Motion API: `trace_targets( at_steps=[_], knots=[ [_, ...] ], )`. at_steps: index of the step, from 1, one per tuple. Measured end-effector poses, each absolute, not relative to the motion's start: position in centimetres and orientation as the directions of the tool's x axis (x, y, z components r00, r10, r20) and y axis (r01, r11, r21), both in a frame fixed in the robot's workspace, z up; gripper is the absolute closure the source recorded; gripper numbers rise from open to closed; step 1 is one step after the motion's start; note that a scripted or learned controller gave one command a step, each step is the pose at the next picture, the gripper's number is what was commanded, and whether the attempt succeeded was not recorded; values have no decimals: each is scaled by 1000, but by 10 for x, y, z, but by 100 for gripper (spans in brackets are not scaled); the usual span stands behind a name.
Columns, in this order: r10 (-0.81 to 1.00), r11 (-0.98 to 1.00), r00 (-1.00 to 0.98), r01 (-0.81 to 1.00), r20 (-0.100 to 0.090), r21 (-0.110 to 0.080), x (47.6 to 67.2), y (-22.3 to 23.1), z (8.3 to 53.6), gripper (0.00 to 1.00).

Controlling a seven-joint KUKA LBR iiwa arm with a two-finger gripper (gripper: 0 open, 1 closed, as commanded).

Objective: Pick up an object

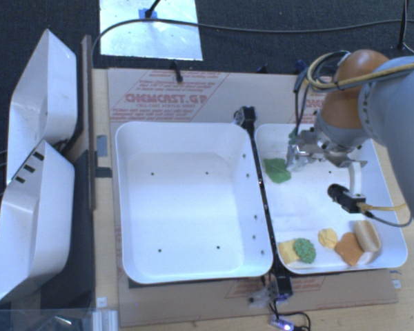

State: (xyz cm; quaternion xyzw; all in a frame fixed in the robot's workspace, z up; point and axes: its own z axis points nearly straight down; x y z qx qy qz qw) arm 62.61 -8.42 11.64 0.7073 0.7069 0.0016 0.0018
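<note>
Right bin (393,205): flat green piece (277,170) near its left wall, just beside the gripper (298,154); jaw state cannot be told. Near front edge: yellow-green item (298,251), small yellow piece (328,238), orange wedge (348,248), possibly a bun (367,236). Left bin (186,205).

Grey arm (393,95), orange band (355,81) above wrist, yellow and black cables looped there, metal gripper (300,154), small black cylinder below

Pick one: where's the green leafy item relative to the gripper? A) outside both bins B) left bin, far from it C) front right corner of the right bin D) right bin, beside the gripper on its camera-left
D: the green leafy item lies in the right bin near the divider, just camera-left of the gripper.
</note>
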Motion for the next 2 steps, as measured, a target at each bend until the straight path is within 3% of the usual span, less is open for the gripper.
trace_targets(
  at_steps=[1,2],
  knots=[
    [1000,0,0,1000,-1,7,622,-89,186,100],
    [1000,1,-1,1000,-1,-1,644,-86,82,100]
  ],
)
